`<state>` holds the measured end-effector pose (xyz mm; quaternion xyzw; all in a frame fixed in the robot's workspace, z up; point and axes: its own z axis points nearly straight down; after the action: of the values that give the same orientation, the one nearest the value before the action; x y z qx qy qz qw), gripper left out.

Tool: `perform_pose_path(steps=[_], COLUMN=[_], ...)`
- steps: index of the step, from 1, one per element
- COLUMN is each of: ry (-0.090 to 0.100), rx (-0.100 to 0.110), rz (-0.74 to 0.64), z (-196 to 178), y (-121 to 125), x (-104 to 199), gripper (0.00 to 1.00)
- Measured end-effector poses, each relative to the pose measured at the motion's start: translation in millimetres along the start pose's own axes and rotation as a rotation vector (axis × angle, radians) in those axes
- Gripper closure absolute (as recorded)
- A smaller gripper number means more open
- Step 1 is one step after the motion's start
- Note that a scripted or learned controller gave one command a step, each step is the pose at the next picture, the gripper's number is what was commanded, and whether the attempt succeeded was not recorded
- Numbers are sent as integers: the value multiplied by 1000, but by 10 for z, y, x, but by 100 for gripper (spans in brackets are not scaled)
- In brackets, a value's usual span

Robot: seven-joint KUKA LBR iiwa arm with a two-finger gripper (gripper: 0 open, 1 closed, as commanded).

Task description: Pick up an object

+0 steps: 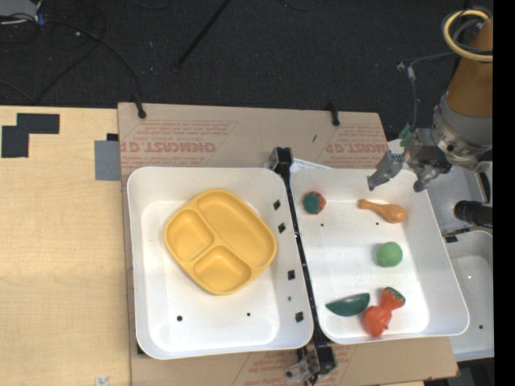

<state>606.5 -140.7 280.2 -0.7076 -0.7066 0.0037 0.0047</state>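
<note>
The tan drumstick-shaped toy [384, 210], smooth and tapered, lies near the right bin's [451, 280] far edge, just below the hand [400, 175]. That hand hangs released, fingers spread, grasping nothing. Judging by this, the approach is under way; next comes a descent straddling the narrow shaft.

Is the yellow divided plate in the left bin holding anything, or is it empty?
Empty. The yellow divided plate lies flat in the left bin, and all three compartments show only bare yellow surface.
</note>
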Motion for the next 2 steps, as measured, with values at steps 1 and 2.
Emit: perform_pose_path(steps=[1,2], ry=[-2,-1], rx=[-11,-5], rz=[-2,-1], z=[-57,394], y=[17,-27], x=[0,-37], gripper=[0,0])
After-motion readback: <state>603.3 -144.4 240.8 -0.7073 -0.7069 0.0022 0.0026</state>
